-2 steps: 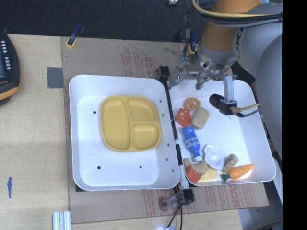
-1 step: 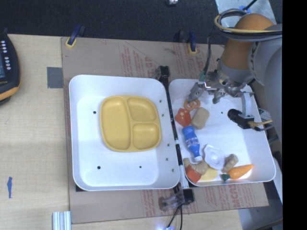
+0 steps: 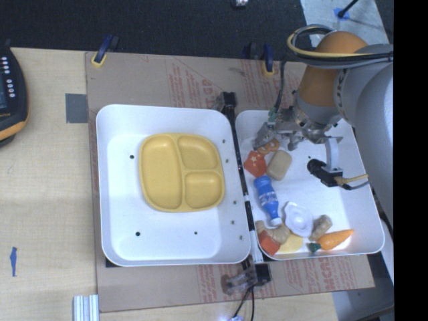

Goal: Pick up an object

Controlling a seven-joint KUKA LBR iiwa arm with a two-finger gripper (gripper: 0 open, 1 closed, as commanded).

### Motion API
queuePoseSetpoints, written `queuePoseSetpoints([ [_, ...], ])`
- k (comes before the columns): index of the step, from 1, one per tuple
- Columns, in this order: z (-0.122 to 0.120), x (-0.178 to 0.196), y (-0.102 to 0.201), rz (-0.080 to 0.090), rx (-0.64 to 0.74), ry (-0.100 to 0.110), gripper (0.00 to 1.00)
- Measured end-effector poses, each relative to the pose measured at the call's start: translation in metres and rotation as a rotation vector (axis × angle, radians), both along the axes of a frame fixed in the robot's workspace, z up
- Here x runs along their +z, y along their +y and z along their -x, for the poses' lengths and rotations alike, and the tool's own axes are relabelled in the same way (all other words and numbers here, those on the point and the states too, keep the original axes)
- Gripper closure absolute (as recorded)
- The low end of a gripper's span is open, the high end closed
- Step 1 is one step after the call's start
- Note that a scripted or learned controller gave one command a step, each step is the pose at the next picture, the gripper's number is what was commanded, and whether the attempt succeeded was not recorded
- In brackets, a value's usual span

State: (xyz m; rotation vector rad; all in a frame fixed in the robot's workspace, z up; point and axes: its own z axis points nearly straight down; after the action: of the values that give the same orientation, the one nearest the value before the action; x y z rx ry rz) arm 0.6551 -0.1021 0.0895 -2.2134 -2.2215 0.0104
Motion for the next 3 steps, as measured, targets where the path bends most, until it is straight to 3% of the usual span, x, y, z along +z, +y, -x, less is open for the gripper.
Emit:
queuePoseSetpoints([
  [1,-0.001,0.003,-0.019,0.001,-0.003,-0.007,0.00],
  [2,-0.003,0.017,-0.019,0.001,-0.001,-0.008,1.00],
  [3,0.056,0.108,0.055,-0.004,0.007,-0.011,1.00],
])
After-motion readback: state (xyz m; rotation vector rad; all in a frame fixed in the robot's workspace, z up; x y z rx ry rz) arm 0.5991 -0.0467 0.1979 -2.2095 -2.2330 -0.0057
